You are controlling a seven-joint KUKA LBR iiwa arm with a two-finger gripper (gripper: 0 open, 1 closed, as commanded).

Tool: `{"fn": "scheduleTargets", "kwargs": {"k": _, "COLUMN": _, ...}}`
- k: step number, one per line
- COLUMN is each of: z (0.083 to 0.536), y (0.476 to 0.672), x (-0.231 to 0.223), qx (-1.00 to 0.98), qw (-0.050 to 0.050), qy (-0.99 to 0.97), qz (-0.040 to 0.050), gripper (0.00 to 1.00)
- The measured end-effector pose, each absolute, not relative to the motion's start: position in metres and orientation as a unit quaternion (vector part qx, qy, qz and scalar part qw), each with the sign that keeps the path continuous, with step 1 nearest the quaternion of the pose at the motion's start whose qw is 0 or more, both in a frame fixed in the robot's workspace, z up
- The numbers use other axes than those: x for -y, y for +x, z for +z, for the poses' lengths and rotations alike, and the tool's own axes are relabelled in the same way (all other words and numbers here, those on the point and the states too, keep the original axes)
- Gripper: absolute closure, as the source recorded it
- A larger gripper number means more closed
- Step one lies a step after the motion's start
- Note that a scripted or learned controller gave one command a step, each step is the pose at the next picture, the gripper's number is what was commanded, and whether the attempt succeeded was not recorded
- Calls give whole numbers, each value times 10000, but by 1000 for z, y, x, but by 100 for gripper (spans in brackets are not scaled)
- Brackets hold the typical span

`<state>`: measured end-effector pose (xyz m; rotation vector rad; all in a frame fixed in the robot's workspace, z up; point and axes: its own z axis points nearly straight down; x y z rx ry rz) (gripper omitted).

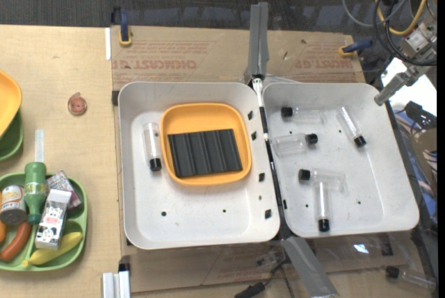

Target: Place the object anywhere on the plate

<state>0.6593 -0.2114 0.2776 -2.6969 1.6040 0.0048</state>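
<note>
I see five clear tubes with black caps in the right bin (389, 213) and one beside the orange plate (206, 144) in the left bin (139, 220).

In the right bin, one tube (300, 111) lies at the far left, another tube (351, 126) slants at the far right, a third tube (293, 142) sits near the middle, a fourth tube (321, 177) lies nearer, and a fifth tube (322, 205) stands lengthwise nearest the front. The sixth tube (151, 146) lies just left of the plate, which carries a dark ribbed insert (206, 152). The gripper (395, 85) hangs over the far right corner of the right bin, apart from every tube; I cannot tell how it is set. On the wooden table at left I see a green tray (73, 248) of toy food.
</note>
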Motion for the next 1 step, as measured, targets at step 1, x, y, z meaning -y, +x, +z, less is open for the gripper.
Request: {"fn": "scheduleTargets", "kwargs": {"k": 1, "z": 245, "y": 660, "x": 208, "qx": -3381, "qw": 18, "qy": -9411, "qz": 2, "gripper": 0}}
